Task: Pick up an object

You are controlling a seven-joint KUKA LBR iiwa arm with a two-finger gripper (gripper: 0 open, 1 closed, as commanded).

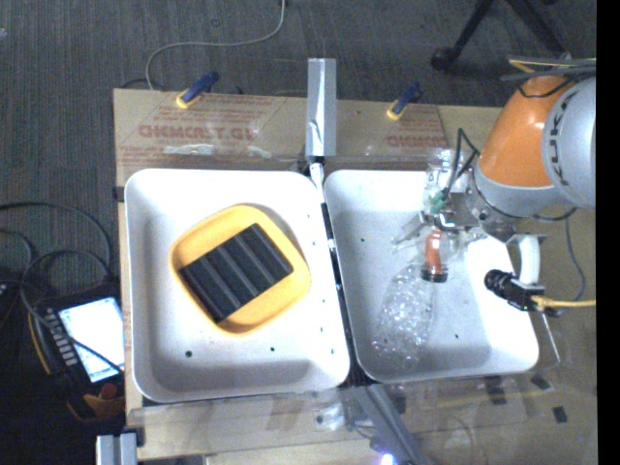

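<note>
Right bin (504,352): clear plastic bottle (407,313) lying flat, orange-capped neck pointing up toward gripper (438,223). Gripper low over bottle neck; grip state cannot be told. Left bin (155,356): yellow tray with black ribbed insert (240,267), tilted diagonally.

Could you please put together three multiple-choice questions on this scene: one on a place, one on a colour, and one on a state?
1. Where is the clear plastic bottle?
A. left bin
B. right bin
C. floor

2. What colour is the rim of the dish rack?
A. yellow
B. green
C. red

3. How is the bottle?
A. standing upright
B. lying on its side
C. hanging from the arm

Answers: 1 B, it rests inside the right bin. 2 A, a yellow edge surrounds its black centre. 3 B, it lies along the bin floor, cap toward the gripper.
</note>
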